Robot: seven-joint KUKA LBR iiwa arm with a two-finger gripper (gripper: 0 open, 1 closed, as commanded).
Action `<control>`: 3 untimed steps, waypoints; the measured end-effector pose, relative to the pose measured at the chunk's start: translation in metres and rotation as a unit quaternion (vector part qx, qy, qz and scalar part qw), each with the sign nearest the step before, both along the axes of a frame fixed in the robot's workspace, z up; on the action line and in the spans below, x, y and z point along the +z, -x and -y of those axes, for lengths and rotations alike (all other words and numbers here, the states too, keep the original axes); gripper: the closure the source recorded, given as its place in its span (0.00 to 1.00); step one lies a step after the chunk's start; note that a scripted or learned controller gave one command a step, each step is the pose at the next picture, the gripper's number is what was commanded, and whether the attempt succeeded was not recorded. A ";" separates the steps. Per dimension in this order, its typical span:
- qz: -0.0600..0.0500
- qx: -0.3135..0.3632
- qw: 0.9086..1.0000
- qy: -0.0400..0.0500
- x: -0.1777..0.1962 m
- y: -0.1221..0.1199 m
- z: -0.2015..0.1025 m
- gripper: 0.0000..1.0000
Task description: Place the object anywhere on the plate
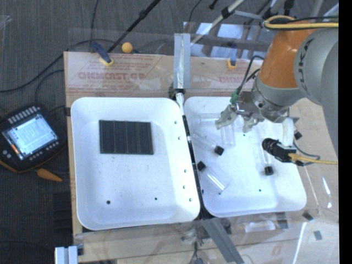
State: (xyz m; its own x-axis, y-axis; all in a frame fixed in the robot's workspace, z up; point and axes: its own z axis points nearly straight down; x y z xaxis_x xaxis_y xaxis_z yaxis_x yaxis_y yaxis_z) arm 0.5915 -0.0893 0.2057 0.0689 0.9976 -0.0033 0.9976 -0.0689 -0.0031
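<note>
I've got the gripper [235, 120] hovering over the right bin [286, 199], jaws apart and holding nothing, lined up above the clear tubes [215, 181], while the dark plate [126, 137] waits in the left bin [88, 202].

plate [126, 137] in left bin [88, 202]

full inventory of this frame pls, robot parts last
left bin: 1, white, left half of the bench
dark plate: 1, black, ribbed, upper part of the left bin
right bin: 1, white, right half of the bench
small dark pieces: about 3, black, scattered in the right bin
clear tubes: at least 2, transparent, in the right bin
pendant: 1, dark with lit screen, on the floor at left
arm: 1, grey with orange band, over the right bin
gripper: 1, grey, over the right bin's upper part
</note>
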 end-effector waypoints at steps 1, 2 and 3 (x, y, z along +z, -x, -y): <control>0.000 0.067 0.998 -0.001 -0.009 0.001 -0.069 1.00; 0.000 0.103 0.995 -0.001 -0.024 -0.044 -0.149 1.00; 0.001 0.182 0.983 0.000 -0.019 -0.077 -0.217 1.00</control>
State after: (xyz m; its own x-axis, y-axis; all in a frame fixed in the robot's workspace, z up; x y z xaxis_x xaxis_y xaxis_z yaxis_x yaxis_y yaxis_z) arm 0.6683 0.1281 0.1868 -0.2924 0.9563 -0.0035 0.9563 0.2924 -0.0010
